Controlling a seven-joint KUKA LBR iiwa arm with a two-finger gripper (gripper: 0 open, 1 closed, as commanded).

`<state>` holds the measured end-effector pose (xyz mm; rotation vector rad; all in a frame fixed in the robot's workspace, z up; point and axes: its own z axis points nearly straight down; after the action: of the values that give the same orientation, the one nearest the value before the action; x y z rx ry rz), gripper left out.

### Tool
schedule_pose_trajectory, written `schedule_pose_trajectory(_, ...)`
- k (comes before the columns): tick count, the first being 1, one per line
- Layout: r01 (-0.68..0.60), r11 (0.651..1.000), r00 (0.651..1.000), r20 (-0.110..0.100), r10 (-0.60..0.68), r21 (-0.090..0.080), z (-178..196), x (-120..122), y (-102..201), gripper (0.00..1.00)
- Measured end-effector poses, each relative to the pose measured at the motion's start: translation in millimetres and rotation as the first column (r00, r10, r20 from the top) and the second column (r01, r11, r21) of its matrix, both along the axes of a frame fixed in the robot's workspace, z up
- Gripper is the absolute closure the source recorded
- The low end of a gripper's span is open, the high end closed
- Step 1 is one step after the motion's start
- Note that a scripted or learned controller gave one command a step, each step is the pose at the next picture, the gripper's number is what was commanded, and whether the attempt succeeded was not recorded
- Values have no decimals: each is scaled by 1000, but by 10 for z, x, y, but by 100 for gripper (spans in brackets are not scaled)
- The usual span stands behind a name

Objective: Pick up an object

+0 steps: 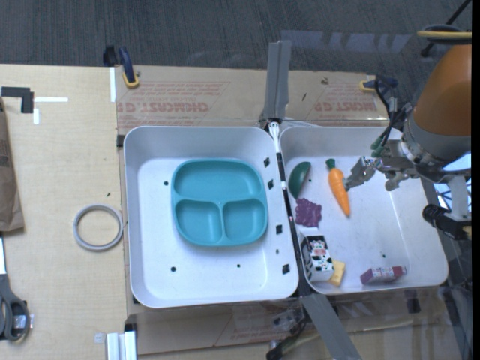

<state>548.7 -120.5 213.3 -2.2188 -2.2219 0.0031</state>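
Note:
The right bin (420,231) holds an orange carrot (340,190), a dark green piece (299,177), a purple lump (308,213), a black-and-white carton (318,257), a yellow chunk (338,273) and a maroon packet (383,274). My gripper (375,177) hangs over the bin's upper right part, just right of the carrot. It is open, with nothing between its fingers. The grey arm with its orange band (450,88) reaches in from the right.
A teal divided plate (220,202) lies in the left bin (142,223). On the bench to the left are a grey tape ring (98,226), scissors (11,317) and a brown bag (7,178). A ridge (281,201) separates the bins.

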Motion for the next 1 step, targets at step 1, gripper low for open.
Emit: schedule_pose_trajectory(1,-90,996,996,1,90,-1,1034,-47,290,0)
